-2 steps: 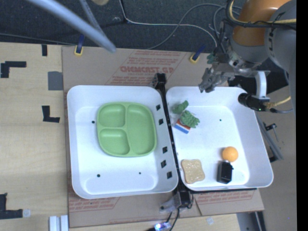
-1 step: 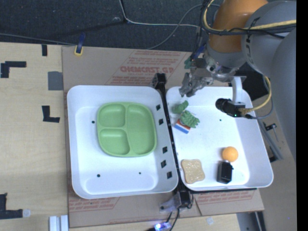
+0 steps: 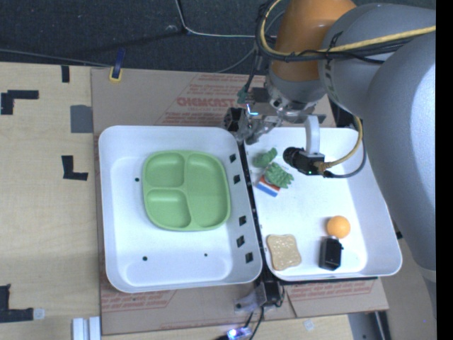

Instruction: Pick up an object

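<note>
On the desk [image 3: 42,190] stand two white bins side by side. The left bin [image 3: 117,261] holds one green plate [image 3: 187,190] with three compartments, lying flat near the middle. The right bin [image 3: 368,218] holds four loose things. One green leafy toy [image 3: 274,168] with a red-and-blue strip at its lower edge lies near the bin's far left corner, its long axis slanting from upper left to lower right. One slice of toast [image 3: 284,251] lies at the near left corner, one orange ball [image 3: 338,226] sits toward the near right, and one small black block [image 3: 330,254] touches it just below. The jaws [image 3: 248,125] hang over the far end of the wall between the bins, just up and left of the leafy toy; whether they are released or clenched cannot be told.
</note>
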